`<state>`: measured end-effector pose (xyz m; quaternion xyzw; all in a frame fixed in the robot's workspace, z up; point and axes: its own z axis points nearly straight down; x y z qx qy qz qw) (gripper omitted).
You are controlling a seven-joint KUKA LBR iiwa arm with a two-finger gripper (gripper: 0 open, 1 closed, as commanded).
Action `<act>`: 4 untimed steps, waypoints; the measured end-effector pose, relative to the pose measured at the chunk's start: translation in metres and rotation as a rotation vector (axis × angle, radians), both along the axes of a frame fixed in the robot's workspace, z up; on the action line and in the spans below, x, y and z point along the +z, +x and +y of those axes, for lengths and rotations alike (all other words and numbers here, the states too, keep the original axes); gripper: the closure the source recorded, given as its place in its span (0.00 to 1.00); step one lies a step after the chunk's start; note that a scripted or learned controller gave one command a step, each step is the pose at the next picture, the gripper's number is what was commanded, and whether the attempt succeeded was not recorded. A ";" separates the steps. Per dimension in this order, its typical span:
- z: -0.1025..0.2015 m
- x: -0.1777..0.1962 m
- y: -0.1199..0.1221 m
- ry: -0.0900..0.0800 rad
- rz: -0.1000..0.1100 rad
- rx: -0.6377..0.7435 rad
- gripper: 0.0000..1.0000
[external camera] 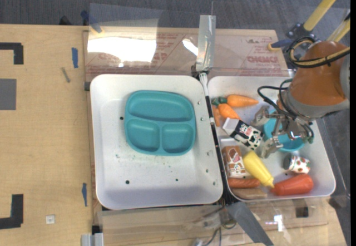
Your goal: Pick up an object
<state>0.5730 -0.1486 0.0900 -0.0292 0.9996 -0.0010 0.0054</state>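
The gripper (276, 142) is hung low in the right bin (328, 170), banana (258, 168) just down-left, long axis diagonal; finger state can't be told tbh

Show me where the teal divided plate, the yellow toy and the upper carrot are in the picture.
teal divided plate (160, 122): camera view, on its middle ridge.
yellow toy (258, 168): camera view, on its body's middle.
upper carrot (242, 101): camera view, on its orange body.

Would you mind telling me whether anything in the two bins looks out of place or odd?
Nothing looks damaged or spilled. The teal divided plate lies flat in the left bin; the toy food, carrots included, lies jumbled in the right bin.
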 end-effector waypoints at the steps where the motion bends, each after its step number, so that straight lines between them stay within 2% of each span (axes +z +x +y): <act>1: 0.012 -0.001 0.041 -0.002 -0.004 0.191 0.00; 2: 0.046 0.001 -0.008 -0.002 -0.002 0.096 0.00; 3: 0.043 0.001 -0.070 0.002 -0.007 -0.287 0.00; 4: 0.049 0.000 0.004 0.005 -0.005 -0.488 0.00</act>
